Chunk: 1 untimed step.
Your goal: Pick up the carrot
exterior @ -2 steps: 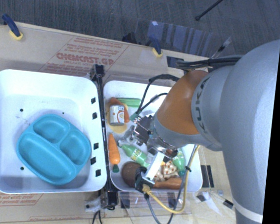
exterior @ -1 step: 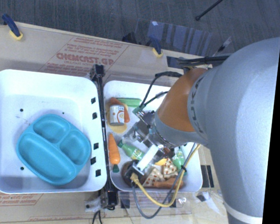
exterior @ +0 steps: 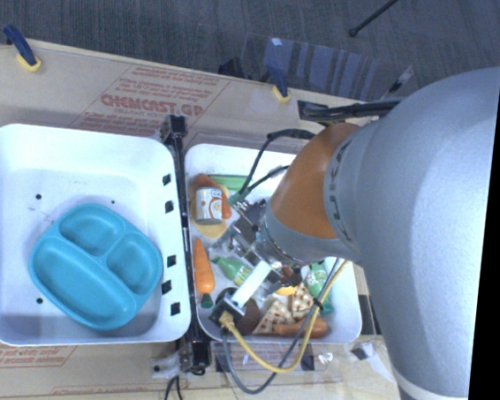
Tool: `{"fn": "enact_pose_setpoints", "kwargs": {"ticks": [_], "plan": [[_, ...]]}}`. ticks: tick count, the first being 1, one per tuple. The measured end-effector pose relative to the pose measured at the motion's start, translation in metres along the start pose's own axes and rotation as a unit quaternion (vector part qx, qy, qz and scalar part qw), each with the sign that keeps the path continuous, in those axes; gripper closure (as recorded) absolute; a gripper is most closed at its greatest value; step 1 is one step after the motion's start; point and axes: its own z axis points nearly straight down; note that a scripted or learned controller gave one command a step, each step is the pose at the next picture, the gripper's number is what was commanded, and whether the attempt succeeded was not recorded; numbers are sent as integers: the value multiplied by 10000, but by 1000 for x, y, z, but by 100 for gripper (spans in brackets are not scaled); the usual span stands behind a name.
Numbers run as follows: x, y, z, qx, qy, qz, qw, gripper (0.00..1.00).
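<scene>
Arm: the grey KUKA arm [exterior: 348, 196] with its orange band reaches over the right-hand shallow white bin [exterior: 350, 319], covering much of it
Pincer [exterior: 243, 249]: low among the bin's clutter; whether the pincer is released or clenched cannot be told
Carrot: the orange tapered carrot [exterior: 203, 268] lies along the bin's wall, just beside the pincer on the view's left, not in its grasp
Tin: a small tin with an orange-and-white label [exterior: 208, 204] sits near the pincer, beyond the carrot's upper end
Toward the front edge: a brown lattice waffle piece [exterior: 290, 309] and a brown sausage [exterior: 300, 328]
Left bin: the second shallow white bin [exterior: 1, 204], well apart from the pincer, holds a light blue three-compartment plastic plate [exterior: 97, 263]
</scene>
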Motion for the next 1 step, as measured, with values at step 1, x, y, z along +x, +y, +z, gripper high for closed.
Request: {"fn": "enact_pose_setpoints", "kwargs": {"ticks": [1], "plan": [[6,9,-1,-37,7,604,9982,0]]}}
